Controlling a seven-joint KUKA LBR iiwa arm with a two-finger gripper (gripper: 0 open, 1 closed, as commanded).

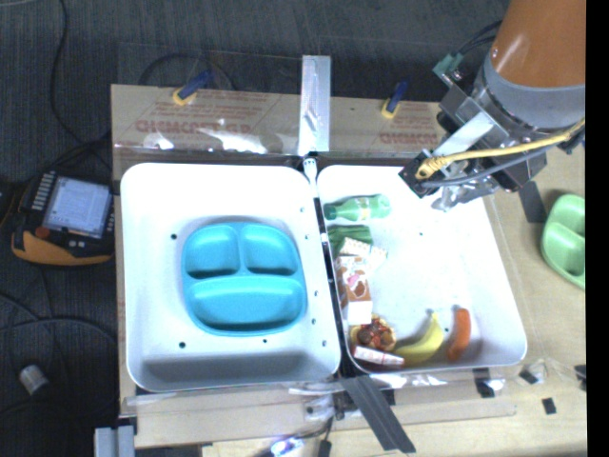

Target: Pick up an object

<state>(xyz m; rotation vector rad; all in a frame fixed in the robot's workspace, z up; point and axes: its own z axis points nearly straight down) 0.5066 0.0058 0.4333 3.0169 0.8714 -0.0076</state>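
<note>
I see the grey arm with the orange band reaching in from the upper right, its pincer hanging over the back right part of the right shallow white bin. I cannot tell whether the pincer is spread or pressed together; the tip is small and dark against the bin wall. Nothing visible between its tips.

Objects in the right bin sit along its left wall and front edge, apart from the pincer:
- green plastic bottle lying on its side at the back left corner
- small white and red printed packets stacked along the left wall below the bottle
- reddish-brown lumpy item near the front left
- yellow banana at the front, curved
- orange-red sausage-shaped piece just beside the banana on its right

The left shallow white bin holds a blue divided plastic tray, flat in the middle.

On the counter to the far right, a light green plastic object, outside the bins.
</note>
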